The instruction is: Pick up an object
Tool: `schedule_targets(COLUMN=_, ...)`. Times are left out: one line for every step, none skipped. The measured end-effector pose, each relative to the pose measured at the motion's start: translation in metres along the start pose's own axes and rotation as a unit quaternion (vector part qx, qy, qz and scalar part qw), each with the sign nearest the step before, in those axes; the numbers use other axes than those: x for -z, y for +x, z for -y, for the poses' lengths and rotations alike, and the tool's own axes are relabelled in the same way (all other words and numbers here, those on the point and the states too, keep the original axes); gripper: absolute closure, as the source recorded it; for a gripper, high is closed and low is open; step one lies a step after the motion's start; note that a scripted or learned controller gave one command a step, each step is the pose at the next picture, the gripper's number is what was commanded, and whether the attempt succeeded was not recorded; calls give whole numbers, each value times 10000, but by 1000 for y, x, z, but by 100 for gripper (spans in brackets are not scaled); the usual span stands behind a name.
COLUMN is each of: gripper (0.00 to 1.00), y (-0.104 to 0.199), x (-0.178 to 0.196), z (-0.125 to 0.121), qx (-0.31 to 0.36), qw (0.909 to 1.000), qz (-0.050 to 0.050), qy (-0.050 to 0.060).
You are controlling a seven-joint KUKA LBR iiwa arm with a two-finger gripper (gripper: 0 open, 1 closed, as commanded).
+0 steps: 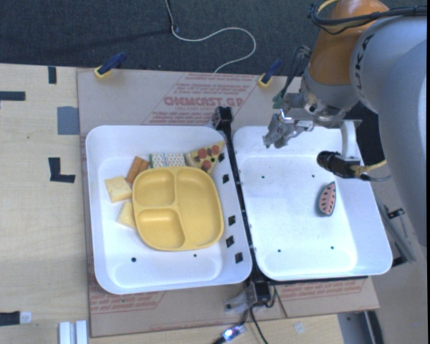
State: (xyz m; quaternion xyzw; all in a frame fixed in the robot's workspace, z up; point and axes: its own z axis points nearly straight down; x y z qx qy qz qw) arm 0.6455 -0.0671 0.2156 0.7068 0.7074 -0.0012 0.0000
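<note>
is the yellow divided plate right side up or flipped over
Right side up. The yellow plate in the left bin shows its three hollow compartments and raised dividers facing the camera.

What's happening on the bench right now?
The arm reaches in from the right, its gripper over the back edge of the right bin, with nothing seen between its fingers. A small pink and grey object lies loose in that bin, apart from the gripper. The left bin holds a yellow divided plate with several small toy food pieces tucked around its back and left sides. Nothing has been picked up.
</note>
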Motion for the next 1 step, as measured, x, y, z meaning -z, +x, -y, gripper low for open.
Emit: schedule_targets(gripper=100, y=-12, x=12, z=2, qx=0, qw=10000, qz=-3, qy=-6)
